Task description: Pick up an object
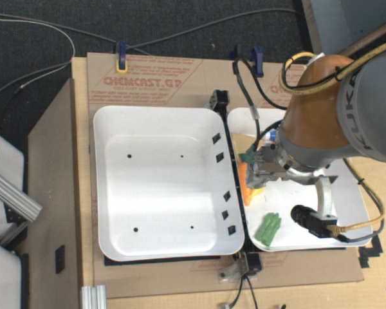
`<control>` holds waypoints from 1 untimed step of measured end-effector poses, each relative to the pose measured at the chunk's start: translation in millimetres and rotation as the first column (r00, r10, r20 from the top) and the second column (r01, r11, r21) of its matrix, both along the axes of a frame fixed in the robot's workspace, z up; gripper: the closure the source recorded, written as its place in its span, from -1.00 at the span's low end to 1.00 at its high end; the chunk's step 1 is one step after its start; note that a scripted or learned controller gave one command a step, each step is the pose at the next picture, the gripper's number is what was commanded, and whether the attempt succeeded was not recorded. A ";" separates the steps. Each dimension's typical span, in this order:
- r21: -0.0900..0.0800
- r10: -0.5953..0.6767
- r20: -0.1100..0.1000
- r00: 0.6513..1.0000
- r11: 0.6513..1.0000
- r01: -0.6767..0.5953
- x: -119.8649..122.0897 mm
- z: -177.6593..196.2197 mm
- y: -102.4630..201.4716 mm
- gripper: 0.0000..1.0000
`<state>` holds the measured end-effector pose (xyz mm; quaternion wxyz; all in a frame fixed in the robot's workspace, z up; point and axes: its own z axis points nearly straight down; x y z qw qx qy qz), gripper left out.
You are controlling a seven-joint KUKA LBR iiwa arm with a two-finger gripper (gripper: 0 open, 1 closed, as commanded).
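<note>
**Bench with two bins, arm over the right bin**

Camera view, from above at a slant:

- Left bin (161, 192): white, shallow, sitting on a brown cardboard sheet (154, 76).
- Right bin (296, 201): white, just beside the left bin, largely covered by the arm (321, 108).
- Gripper (262, 169): low over the right bin's left side, close to the shared wall. Whether it is spread or closed cannot be told, and nothing is visibly held.
- Orange object (246, 180): in the right bin against its left wall, just beside the gripper; contact cannot be told.
- Green object (268, 229): in the right bin's near-left corner, apart from the gripper.
</note>
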<state>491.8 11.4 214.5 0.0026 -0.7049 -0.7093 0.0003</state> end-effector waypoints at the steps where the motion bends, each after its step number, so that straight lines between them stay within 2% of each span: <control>1: 0.000 0.000 0.000 1.000 1.000 0.000 -5.5 -4.6 48.0 1.00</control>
